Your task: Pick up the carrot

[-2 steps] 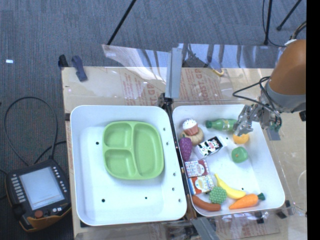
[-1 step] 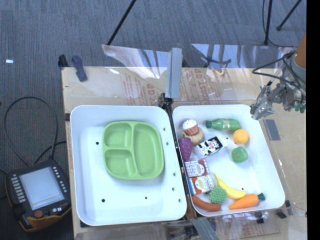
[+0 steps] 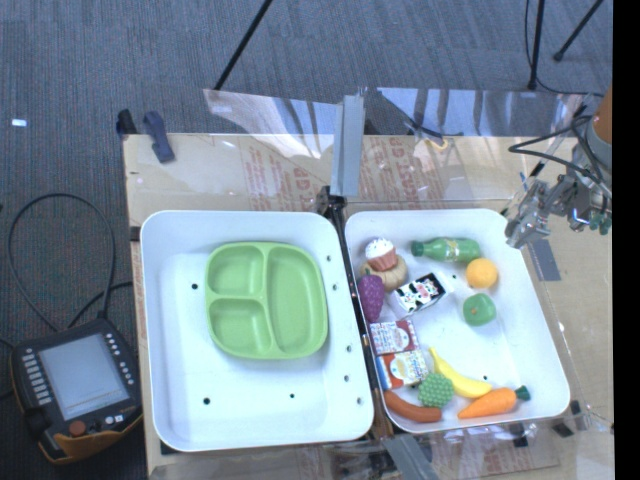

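Two shallow white bins sit side by side on the bench: the left bin (image 3: 160, 268) holds a light-green plastic tray with three compartments (image 3: 267, 299), and the right bin (image 3: 545, 308) holds a scatter of toy foods. The orange plastic carrot with a green stub end (image 3: 492, 402) lies along the near edge of the right bin, just beside a yellow banana (image 3: 458, 377) and near a reddish-brown sausage (image 3: 412, 408). The grey two-finger gripper (image 3: 527, 224) hangs over the far right corner of that bin, well apart from the carrot, with nothing visibly in it, and how far its fingers are parted cannot be told.
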Tool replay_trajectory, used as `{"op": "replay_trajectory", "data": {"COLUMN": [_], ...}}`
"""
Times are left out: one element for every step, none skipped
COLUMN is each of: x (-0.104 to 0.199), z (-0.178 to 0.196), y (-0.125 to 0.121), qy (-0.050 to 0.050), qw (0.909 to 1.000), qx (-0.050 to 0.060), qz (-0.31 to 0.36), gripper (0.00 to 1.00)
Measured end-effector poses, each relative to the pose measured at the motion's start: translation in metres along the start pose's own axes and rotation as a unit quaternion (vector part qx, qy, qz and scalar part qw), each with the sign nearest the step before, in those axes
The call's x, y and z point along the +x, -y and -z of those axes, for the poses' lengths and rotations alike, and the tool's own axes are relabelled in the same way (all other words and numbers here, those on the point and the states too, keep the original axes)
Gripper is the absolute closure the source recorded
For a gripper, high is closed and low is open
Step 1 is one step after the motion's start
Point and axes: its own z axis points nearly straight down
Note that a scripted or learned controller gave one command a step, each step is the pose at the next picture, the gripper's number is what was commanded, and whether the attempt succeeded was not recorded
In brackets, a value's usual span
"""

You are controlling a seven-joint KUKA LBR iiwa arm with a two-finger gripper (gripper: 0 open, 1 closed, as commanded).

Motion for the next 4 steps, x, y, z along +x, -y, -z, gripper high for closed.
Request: {"op": "replay_trajectory", "data": {"x": [0.005, 0.028, 0.008, -0.012], "z": [0.002, 0.079, 0.169, 0.163], "y": [0.006, 0.009, 0.004, -0.001], "qy": [0.0, 0.004, 0.001, 0.001], "qw": [0.9993, 0.9996, 1.0, 0.9996], "qx": [0.0, 0.0, 0.0, 0.0], "qz": [-0.036, -0.03, 0.002, 0.03], "gripper": [1.0, 1.0, 1.0, 1.0]}}
